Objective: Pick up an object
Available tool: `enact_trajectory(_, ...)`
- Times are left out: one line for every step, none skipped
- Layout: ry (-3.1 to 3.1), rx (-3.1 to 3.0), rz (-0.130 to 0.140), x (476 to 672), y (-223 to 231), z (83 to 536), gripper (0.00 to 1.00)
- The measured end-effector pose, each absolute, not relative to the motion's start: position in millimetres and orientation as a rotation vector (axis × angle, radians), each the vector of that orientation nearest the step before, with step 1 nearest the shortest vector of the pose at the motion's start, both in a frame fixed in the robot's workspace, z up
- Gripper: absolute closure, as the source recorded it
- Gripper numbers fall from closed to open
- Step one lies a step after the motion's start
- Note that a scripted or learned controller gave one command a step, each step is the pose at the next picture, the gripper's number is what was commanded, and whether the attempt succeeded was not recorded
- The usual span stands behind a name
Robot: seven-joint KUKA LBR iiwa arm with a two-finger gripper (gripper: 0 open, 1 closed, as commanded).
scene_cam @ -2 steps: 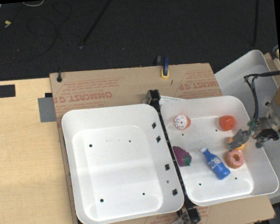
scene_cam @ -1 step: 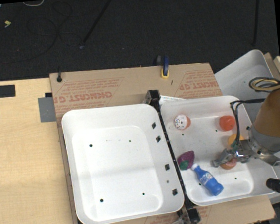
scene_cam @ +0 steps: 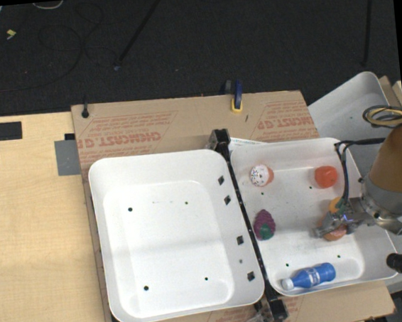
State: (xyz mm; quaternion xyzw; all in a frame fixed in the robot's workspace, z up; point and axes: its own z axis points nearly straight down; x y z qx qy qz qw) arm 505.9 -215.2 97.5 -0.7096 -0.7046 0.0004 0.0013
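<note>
- From my remote seat I see the claw (scene_cam: 334, 227) low in the right bin (scene_cam: 286, 156), near that bin's right side, with the arm (scene_cam: 391, 172) reaching in from the right.
- An orange-brown object (scene_cam: 334, 234) lies right at the claw tip; I cannot tell whether the claw grips it or merely sits over it, nor how wide the claw stands.
- An orange ball (scene_cam: 325, 176) rests further up the same bin, apart from the claw.
- A white ball with red marks (scene_cam: 260, 176) sits near the bin's upper left.
- A purple and green object (scene_cam: 264, 224) lies by the divider between the bins.
- A blue bottle (scene_cam: 309, 277) lies on its side along the near edge.
- The left bin (scene_cam: 119, 194) sits beside it on the cardboard-covered worktop (scene_cam: 148, 130).
</note>
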Motion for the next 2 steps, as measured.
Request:
enact_trajectory(-2.232,-2.216,0.003,538.1,-107.4,87.4,1.0)
enact_trajectory(-2.23,-2.216,-0.006,569.5,-33.4,192.4,1.0)
